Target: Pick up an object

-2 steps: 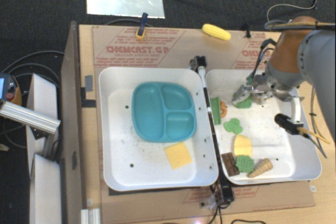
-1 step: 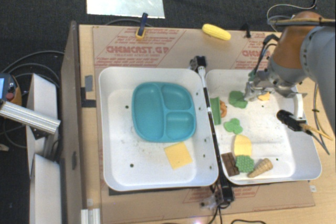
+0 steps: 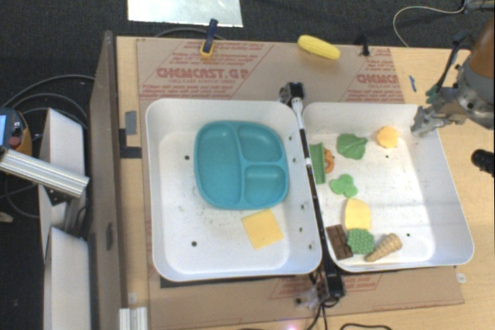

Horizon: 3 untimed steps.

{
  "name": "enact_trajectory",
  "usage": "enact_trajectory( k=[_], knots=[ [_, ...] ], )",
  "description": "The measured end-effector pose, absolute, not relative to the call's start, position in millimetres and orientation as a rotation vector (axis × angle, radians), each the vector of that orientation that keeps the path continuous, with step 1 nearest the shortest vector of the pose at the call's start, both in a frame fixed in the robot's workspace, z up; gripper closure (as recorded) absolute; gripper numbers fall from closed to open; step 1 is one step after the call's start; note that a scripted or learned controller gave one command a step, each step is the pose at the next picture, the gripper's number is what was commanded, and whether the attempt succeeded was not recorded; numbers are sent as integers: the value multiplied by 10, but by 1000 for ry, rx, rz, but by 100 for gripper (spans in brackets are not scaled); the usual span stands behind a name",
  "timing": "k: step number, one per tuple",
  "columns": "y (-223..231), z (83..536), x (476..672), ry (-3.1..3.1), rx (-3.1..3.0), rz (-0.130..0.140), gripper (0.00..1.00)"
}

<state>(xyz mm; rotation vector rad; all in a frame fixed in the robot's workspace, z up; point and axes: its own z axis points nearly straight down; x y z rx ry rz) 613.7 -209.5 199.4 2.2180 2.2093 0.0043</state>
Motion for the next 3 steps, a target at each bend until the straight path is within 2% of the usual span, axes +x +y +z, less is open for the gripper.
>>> enact_trajectory(
  k=[1,2,3],
  knots=[
    [-2051,1930,6141,2221,2217,2,0],
    [-1934,786,6296,2229,2218,-2,0],
    [-2058,864,6708,2227,2215,3,0]
  ],
)
